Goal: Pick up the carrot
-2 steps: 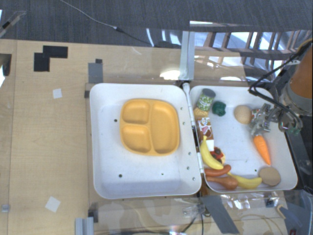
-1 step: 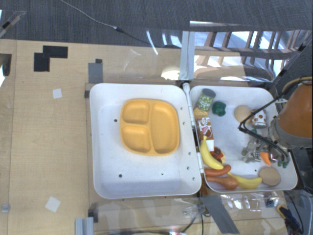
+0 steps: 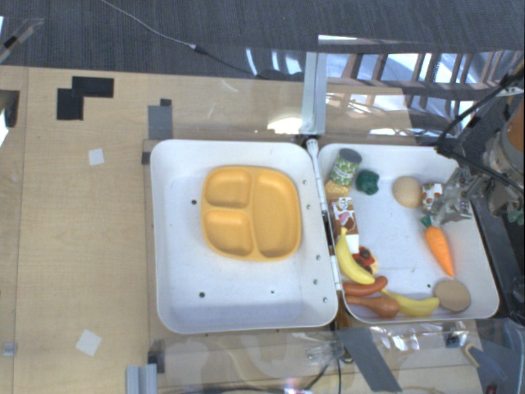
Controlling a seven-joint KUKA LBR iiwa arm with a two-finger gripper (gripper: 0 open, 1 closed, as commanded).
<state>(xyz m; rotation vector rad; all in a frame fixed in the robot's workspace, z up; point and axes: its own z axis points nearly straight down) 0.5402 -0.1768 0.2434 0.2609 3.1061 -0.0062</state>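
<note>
The carrot (image 3: 440, 249) lay in the right bin (image 3: 394, 245), near its right wall, tip pointing toward the front edge and green top toward the back. The gripper (image 3: 449, 207) stood just above the carrot's green end, close to or touching it; contact could not be confirmed from the slanted view. Nothing was visible between the fingers, and whether they were spread or pressed together could not be told.

Neighbouring items in the same bin: a beige ball (image 3: 406, 191) just left of the gripper, a potato (image 3: 452, 295) just beyond the carrot's tip, a banana (image 3: 410, 304) and sausages (image 3: 369, 295) along the front wall. The left bin (image 3: 238, 302) held a yellow tray (image 3: 250, 213), well apart from the work.

Judged step: approach and alignment over the target; the lift was not yet done.

Next move, as a judgement: the fingers should straddle the carrot's thick upper part, across its width, then descend and close. The taper makes a grasp near the tip liable to slip. Clearance from the ball and the right wall should be maintained.
</note>
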